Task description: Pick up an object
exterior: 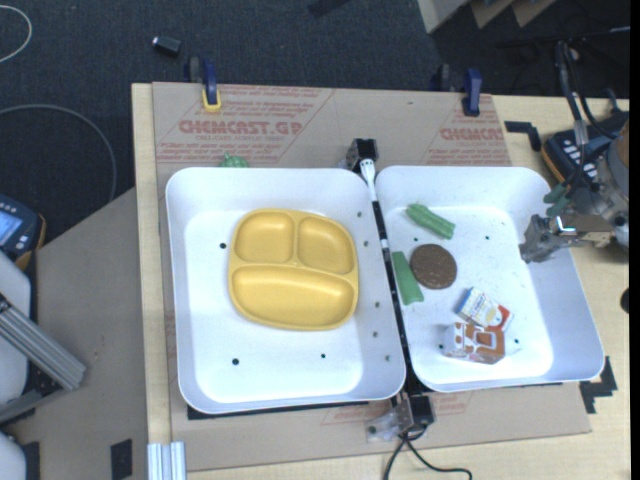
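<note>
The right bin (570, 320) holds several small items. A green stick (430, 220) lies toward its back, and a second green stick (406, 276) lies along its left wall. A brown round disc (434, 266) sits between them. A red and white crumpled packet (480, 328) lies near the front. My gripper (537, 239) hangs over the bin's right side, apart from all of these, with nothing seen in it. The left bin (182, 268) holds a yellow divided plate (294, 268).
A small green piece (234, 162) lies on the board just behind the left bin. Blue clamps (209, 80) (472, 90) stand at the board's back edge. A black fitting (364, 154) sits where the bins meet at the back. Cables and arm hardware (590, 168) crowd the right.
</note>
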`<move>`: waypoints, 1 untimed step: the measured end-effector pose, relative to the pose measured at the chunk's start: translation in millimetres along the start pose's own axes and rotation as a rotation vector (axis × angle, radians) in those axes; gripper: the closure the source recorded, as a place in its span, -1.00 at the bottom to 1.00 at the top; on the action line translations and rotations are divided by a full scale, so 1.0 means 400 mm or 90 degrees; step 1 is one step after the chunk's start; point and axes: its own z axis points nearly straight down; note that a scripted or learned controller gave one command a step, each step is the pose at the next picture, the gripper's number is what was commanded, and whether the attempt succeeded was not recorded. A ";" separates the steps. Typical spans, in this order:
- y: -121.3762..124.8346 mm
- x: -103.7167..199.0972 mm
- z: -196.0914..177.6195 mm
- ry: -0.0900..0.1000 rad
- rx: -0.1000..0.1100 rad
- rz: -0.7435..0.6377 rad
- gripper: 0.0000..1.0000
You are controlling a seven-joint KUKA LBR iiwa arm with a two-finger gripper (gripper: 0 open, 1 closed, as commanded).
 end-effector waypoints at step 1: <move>0.000 0.093 -0.047 0.001 0.000 -0.003 1.00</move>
